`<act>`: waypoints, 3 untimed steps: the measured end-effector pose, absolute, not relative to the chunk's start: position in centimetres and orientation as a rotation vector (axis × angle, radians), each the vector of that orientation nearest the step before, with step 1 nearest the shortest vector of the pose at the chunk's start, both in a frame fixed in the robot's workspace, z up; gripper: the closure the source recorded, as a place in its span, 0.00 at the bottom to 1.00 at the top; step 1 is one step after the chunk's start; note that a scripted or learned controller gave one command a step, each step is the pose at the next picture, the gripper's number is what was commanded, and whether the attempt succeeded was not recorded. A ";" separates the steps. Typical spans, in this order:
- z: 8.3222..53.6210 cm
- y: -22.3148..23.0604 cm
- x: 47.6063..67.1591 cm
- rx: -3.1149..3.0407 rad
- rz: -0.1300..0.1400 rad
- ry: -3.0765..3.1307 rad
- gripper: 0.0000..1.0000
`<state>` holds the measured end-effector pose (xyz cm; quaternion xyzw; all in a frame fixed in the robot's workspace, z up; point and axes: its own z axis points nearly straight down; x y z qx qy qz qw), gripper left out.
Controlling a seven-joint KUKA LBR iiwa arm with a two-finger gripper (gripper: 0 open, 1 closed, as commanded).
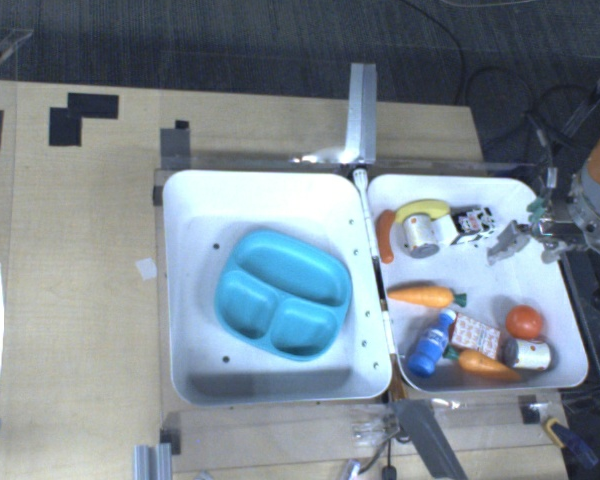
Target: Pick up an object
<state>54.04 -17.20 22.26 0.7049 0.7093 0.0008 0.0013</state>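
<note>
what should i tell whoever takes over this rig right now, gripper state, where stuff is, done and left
Gripper: at the right bin's upper right, over bare floor; nothing seen between its fingers.
Right bin: yellow banana, silver can, red sausage-shaped piece, small black-and-white item, orange carrot, blue bottle, red-and-white patterned packet, second carrot, red tomato, small can.
Left bin: blue three-compartment plastic tray.
Done: nothing picked.
Left: grasp and lift one object.
</note>
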 end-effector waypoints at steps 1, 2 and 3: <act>10.0 -14.7 49.4 2.147 0.007 2.285 0.00; 11.0 -14.7 49.5 2.141 0.010 2.286 1.00; 22.8 -10.9 50.5 2.000 0.005 2.415 1.00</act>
